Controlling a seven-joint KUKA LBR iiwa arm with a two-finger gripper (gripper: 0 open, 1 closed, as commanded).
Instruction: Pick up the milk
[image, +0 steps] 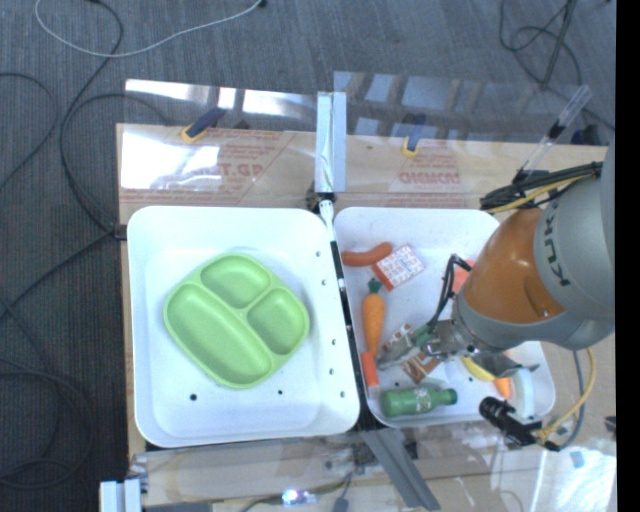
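Observation:
The milk (398, 265) is a small red-and-white carton lying in the upper left part of the right bin (440, 222). My gripper (401, 347) hangs low over the middle of that bin, below and slightly right of the carton and apart from it. It sits just right of an orange carrot (373, 318) and above a green bottle (418, 400). A small brown item (420, 369) lies right under the gripper. The grey arm with its orange band (510, 275) covers the right side of the bin.
A red sausage (367, 254) lies beside the milk on its left. Yellow and orange pieces (492, 376) sit near the bin's lower right corner. The left bin (160, 400) holds a green divided plate (200, 345). A raised rim (340, 300) separates the bins.

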